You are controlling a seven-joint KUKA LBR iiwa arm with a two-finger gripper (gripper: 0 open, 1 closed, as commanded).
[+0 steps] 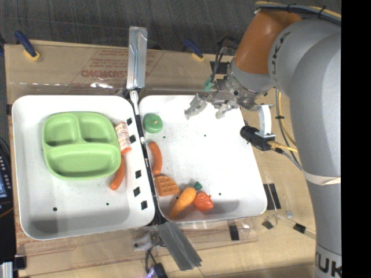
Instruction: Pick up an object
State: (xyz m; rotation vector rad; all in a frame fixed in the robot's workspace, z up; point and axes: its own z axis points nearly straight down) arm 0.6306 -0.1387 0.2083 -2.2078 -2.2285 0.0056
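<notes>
My gripper (206, 109) hangs over the far part of the right bin (232, 155), its two grey fingers spread apart with nothing between them. A green round piece (153, 123) lies to its left by the bin's far left corner. An orange sausage (155, 157) lies along the left wall. Near the front left sit a waffle piece (166, 185), a carrot (184, 198) and a red strawberry-like piece (203, 201). In the left bin (35, 201) a green divided tray (81, 143) rests with a wrapped snack (122, 136) and another orange sausage (118, 177) at its right side.
A metal divider bar (137, 57) rises from the seam between the bins at the back. Blue clamps (26, 44) hold the cardboard bench top. The arm's grey body (307, 86) fills the right side, with cables beside the right bin's far right corner.
</notes>
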